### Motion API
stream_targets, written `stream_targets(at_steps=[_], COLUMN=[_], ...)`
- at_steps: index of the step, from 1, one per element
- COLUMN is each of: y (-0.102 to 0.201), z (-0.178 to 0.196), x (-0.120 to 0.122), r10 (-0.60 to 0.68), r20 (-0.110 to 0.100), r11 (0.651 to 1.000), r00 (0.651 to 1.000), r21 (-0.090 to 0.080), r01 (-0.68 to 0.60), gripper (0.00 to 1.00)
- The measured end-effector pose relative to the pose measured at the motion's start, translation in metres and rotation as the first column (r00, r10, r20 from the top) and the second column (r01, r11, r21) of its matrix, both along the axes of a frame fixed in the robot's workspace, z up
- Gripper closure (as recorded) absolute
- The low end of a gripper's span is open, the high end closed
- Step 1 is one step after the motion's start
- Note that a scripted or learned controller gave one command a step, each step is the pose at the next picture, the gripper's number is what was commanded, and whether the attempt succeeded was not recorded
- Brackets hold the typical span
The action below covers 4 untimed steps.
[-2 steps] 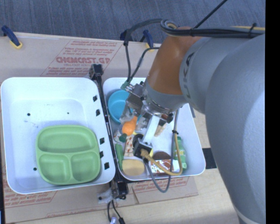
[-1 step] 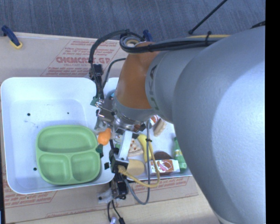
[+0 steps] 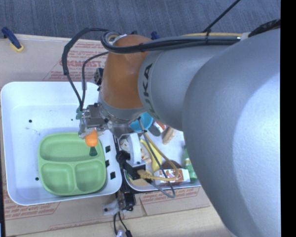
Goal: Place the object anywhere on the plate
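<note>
Here, the light green three-compartment plastic plate point(image 3: 71, 166) lies low in the left shallow white bin point(image 3: 19, 112), with bare white floor open above and left of it. At the plate's upper right rim sits a small orange, carrot-like object with a green end point(image 3: 92, 141), directly under the pincer point(image 3: 90, 132); whether the pincer grips it I cannot tell. Right of the plate, the second white bin point(image 3: 138, 184) is crowded with mixed items, under the grey arm point(image 3: 212, 107).

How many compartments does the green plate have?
3. The green plate in the left bin has one long compartment across its top and two smaller ones side by side below. A small orange object sits at its upper right edge.
</note>
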State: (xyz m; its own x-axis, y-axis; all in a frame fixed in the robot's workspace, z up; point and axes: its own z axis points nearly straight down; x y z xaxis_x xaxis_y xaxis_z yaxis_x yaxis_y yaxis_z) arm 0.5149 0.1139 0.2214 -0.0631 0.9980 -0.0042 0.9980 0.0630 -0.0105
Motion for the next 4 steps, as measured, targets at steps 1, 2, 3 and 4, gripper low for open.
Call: stream_targets(at_steps=[1, 2, 3, 4], y=[-0.056, -0.011, -0.011, -0.011], z=[-0.028, 0.010, 0.010, 0.019], x=[-0.040, -0.034, -0.034, -0.034], r10=[0.155, 0.322, 0.322, 0.328], r20=[-0.004, 0.001, 0.001, -0.006], r11=[0.988, 0.947, 0.947, 0.945], r00=[0.988, 0.947, 0.947, 0.945], r21=[0.004, 0.005, 0.004, 0.004], r01=[-0.155, -0.322, -0.322, -0.327], gripper=[1.00, 1.00, 0.00, 1.00])
